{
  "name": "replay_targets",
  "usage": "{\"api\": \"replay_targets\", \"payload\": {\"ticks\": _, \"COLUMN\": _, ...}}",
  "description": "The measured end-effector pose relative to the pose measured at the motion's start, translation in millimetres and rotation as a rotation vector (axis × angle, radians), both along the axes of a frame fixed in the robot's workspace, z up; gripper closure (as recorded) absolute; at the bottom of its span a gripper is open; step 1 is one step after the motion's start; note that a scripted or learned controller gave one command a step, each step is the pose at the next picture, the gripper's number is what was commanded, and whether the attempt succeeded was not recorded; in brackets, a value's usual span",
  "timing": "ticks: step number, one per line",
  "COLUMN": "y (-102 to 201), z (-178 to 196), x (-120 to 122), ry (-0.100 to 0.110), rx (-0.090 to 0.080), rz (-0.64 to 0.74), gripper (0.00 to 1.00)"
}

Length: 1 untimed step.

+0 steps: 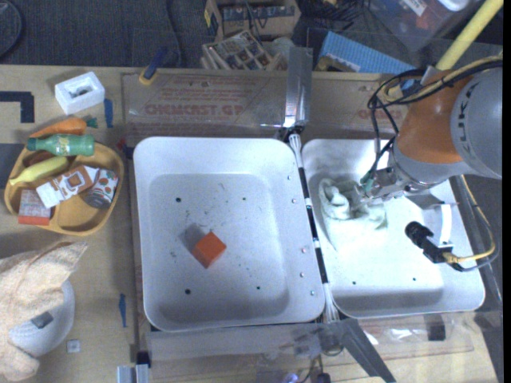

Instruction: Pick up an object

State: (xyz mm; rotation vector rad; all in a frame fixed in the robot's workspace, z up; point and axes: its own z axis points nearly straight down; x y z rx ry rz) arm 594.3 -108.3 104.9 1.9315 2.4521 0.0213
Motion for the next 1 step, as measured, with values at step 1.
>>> {"api": "replay_targets", "payload": {"ticks": 1, "y": -0.2, "z": 0.1, "x": -0.1, "ry": 0.0, "rx": -0.001, "rz": 0.0, "gripper": 0.0}}
